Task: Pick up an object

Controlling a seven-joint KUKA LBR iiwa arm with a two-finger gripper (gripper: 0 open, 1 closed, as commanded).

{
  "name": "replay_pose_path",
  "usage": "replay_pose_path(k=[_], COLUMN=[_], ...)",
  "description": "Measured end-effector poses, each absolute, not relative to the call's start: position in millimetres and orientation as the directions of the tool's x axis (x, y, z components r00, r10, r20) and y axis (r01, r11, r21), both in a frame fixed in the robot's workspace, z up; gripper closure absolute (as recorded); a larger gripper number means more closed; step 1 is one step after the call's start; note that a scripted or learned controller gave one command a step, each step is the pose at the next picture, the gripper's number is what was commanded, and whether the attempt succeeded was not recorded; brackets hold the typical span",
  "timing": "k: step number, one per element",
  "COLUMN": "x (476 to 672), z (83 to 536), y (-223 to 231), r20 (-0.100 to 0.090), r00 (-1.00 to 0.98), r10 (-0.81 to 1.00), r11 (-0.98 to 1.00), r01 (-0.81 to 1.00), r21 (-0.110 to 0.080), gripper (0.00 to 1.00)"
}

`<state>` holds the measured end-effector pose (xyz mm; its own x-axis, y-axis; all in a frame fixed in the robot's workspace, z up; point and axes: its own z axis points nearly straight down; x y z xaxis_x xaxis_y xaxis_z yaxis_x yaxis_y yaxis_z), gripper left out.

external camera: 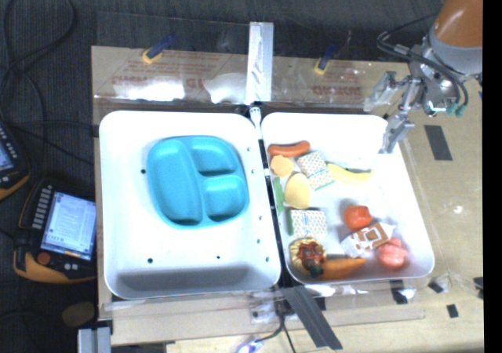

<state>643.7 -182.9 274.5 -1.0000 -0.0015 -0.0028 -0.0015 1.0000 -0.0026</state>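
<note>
The right bin holds several toy foods: a sausage, a banana, a yellow piece, two checkered packets, a red tomato, a carrot, a pizza slice and a pink piece. My gripper hangs over the bin's far right corner, above the rim and well behind the banana. Its fingers point down toward the bin with a gap between them and nothing held.
The left bin carries a blue divided tray. A clear plastic sheet with clips lies behind both bins. A handheld pendant rests on the floor at the left. Bare bench lies right of the bins.
</note>
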Motion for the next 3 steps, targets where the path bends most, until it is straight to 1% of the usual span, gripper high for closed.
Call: replay_pose_path(k=[1,2,3], x=[605.7,649.5,659.1], z=[140,96,91], y=[-223,-224,-218], r20=[-0.002,-0.004,0.005], r00=[-0.949,-0.785,-0.526], r10=[0.316,0.619,0.850], r11=[0.949,0.785,0.526], r01=[0.316,0.619,0.850], r21=[-0.002,-0.002,0.001], gripper=[0.00,0.00,0.00])
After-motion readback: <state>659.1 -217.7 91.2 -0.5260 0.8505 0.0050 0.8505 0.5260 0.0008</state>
